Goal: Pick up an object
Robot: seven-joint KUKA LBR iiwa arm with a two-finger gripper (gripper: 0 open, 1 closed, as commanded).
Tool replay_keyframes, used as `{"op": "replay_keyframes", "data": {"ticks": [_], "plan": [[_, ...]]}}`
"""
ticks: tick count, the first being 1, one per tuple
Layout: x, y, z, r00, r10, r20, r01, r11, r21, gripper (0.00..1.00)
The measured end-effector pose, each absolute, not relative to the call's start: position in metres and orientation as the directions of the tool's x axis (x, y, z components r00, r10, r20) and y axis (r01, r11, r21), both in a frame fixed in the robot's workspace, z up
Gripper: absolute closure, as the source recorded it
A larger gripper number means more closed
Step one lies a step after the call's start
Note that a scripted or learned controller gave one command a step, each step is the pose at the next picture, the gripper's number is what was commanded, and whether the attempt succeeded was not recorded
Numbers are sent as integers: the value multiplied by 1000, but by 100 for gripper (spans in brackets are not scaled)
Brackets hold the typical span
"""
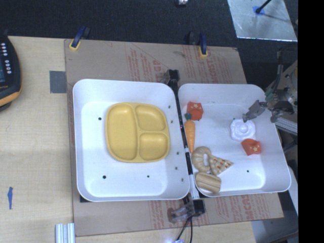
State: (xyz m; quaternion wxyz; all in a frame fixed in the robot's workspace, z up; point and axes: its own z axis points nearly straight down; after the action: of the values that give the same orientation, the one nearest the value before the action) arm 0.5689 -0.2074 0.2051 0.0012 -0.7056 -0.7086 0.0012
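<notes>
The right bin holds several toy foods. A red block lies at its far left, with an orange carrot just below it. A pretzel, a pizza slice and a bread roll crowd the near left corner. A white lump and a red strawberry-like piece lie towards the right. My gripper hangs over the bin's right side, just above and right of the white lump. Its fingers stand apart, open, with nothing between them.
The left bin holds a yellow divided plate. Both bins rest on a cardboard sheet clamped to the wooden bench. A dark controller lies at the left edge. Clips join the bins at the middle seam.
</notes>
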Motion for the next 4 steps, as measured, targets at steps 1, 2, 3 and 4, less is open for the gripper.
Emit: {"op": "replay_keyframes", "data": {"ticks": [1, 2, 3, 4], "plan": [[539, -211, 87, -5, 1000, 2, 1000, 5, -9, 0], [512, -211, 91, -5, 1000, 2, 1000, 5, -7, 0], [513, -213, 102, -5, 1000, 0, 1000, 5, -4, 100], [585, -171, 92, -10, 1000, -1, 1000, 10, 2, 100]]}}
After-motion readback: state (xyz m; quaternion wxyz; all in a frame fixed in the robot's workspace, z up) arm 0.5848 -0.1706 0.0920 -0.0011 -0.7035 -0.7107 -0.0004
